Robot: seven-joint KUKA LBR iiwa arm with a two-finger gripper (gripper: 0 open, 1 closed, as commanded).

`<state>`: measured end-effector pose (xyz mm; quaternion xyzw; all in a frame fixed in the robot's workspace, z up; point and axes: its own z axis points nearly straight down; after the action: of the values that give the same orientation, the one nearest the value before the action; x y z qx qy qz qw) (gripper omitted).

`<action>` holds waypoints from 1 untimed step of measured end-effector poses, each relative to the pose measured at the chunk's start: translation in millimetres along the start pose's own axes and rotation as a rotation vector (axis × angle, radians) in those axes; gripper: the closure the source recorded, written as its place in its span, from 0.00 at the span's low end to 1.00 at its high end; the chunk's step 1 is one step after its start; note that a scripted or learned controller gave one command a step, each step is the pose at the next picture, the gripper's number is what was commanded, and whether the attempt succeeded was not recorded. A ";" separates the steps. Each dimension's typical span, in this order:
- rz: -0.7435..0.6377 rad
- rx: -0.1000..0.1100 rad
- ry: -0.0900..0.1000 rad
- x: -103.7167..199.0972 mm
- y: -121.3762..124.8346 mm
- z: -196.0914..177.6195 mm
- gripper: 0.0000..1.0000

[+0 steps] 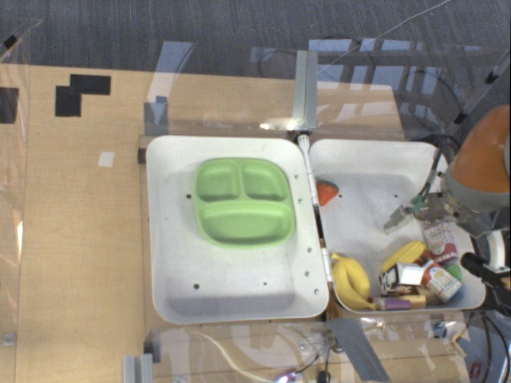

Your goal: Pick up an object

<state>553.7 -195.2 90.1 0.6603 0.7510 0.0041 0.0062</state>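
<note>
Nearest you, along the front wall of the right bin (375,154), you see a crowded heap. A banana (351,280) lies curved in the front left corner, touching that wall. Just beside it sit a second yellow piece (404,254), a small black and white box (402,276), a purple marker (397,302) lying flat along the front edge, and a red and green packet (443,282) toward the right corner. The pieces overlap, so you cannot sort every one cleanly.

Just behind the heap, the gripper (399,219) hangs over the bare floor of the right bin, reaching in from your right under the orange band (483,162) of the arm. Its thin grey fingers (394,221) look spread, with nothing between them, though the view there is small and blurred.

Farther back, a small red strawberry (327,191) rests against the left wall of the right bin, well apart from the gripper.

In the left bin (172,214), a green divided plate (243,201) lies flat in the middle. Beyond both bins you see the tan bench (80,214).
</note>
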 end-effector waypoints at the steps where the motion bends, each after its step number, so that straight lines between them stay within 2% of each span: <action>1: -0.031 -0.007 -0.004 45.3 -54.6 -2.3 0.00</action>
<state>493.6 -157.2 91.4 0.6486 0.7610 0.0053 0.0104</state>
